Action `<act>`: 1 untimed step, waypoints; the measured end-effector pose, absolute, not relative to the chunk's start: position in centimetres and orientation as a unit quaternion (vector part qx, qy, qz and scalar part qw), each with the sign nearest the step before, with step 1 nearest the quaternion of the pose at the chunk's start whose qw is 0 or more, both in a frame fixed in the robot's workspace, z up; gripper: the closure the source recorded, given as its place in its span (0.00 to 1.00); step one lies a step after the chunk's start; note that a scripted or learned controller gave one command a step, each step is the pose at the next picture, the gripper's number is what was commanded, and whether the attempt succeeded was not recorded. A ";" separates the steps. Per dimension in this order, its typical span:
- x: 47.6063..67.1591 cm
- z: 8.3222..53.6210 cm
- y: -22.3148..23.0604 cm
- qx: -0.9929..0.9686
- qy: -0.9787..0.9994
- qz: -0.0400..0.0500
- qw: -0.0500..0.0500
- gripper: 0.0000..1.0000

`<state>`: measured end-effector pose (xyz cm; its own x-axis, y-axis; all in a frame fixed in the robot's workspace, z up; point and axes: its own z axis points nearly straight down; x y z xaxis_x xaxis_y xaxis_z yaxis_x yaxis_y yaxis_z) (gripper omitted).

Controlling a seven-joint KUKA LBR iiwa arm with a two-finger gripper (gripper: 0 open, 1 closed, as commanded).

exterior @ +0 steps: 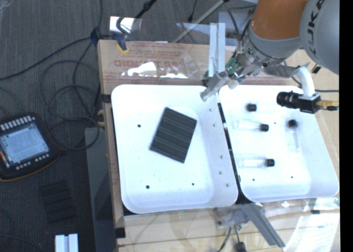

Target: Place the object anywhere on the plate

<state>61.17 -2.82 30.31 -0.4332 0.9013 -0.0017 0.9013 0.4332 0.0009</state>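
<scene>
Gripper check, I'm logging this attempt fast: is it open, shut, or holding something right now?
Gripper: cannot be told. It hangs over the back edge between the two bins, and nothing shows between its tips.

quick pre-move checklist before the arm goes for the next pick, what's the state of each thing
1. Plate in place: dark ribbed plate lies flat in the left bin: ok.
2. Plate top free: nothing on it: ok.
3. Objects to pick: clear tubes with black caps lie in the right bin: ok.
4. Tool position: over the bins' far edge, not above any tube: not ok.
5. Tool load: cannot tell.
</scene>
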 end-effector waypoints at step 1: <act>64.5 21.1 -6.0 0.420 0.908 -0.001 0.000 0.00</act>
<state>64.51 -5.96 21.09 -0.6477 0.7619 -0.0012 0.7619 0.6477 -0.0013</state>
